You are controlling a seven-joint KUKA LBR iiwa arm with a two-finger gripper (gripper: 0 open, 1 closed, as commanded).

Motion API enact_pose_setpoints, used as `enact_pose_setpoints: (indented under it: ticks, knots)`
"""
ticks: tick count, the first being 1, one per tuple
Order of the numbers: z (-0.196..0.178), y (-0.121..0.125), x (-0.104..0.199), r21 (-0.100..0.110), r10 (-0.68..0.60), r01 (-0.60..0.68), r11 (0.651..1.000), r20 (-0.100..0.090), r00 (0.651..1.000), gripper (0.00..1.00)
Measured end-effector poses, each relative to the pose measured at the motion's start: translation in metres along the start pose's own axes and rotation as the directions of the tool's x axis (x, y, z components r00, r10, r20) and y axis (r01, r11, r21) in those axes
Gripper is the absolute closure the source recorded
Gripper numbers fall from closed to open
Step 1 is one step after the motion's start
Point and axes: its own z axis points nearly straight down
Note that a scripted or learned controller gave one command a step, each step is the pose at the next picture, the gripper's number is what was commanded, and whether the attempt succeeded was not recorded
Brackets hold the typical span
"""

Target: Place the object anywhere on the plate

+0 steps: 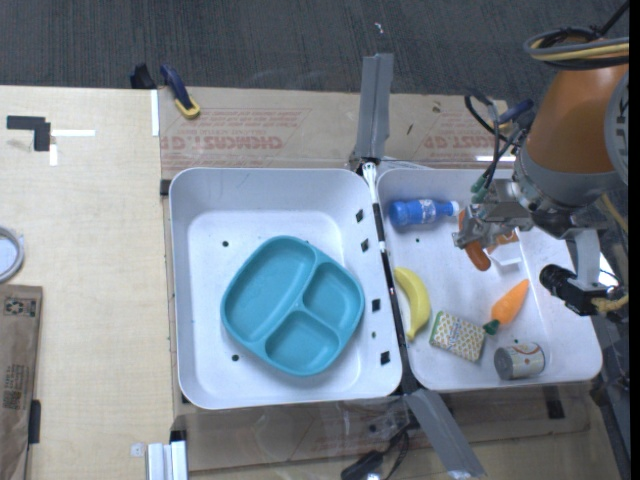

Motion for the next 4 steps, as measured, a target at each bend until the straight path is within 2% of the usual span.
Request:
enact_pose_setpoints:
  ticks: [1, 2, 3, 4]
  knots:
    - [0.033, -0.04, 0.074, 0.002, -0.18, 0.18, 0.984, -0.001, 0.984, 1.0]
    - [0.033, -0.073, 0.13, 0.003, -0.139, 0.139, 0.99, 0.0, 0.99, 1.0]
    - [0.08, -0.01, 0.186, 0.003, -0.121, 0.121, 0.993, 0.001, 0.993, 1.0]
    - [0.08, -0.01, 0.186, 0.002, -0.12, 0.12, 0.993, 0.001, 0.993, 0.0]
